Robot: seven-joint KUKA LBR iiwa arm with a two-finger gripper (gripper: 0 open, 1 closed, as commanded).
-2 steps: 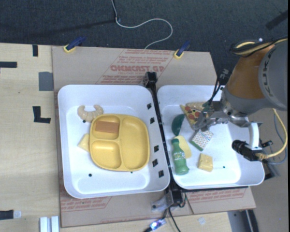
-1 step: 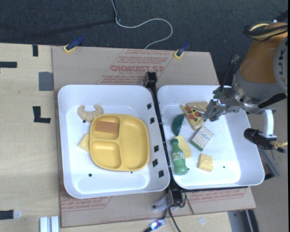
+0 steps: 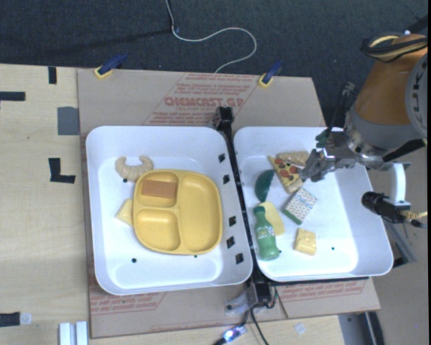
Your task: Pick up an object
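The right bin [image 3: 359,250] holds a pizza slice [image 3: 286,168], a dark green piece [image 3: 263,185], a green bottle [image 3: 266,236] lying flat, a pale yellow piece [image 3: 274,217], a yellow cheese block [image 3: 305,242] and a small patterned white packet [image 3: 300,205]. My gripper [image 3: 316,167] hangs over the upper middle of this bin, just right of the pizza slice and above the packet. I see nothing held in it.
In the left bin [image 3: 108,264] lies a yellow divided plate [image 3: 190,221] with a brown slab [image 3: 159,188] in one compartment. A beige curved piece [image 3: 132,167] and a yellow wedge [image 3: 124,211] sit beside it. A black divider [image 3: 235,192] separates the bins.
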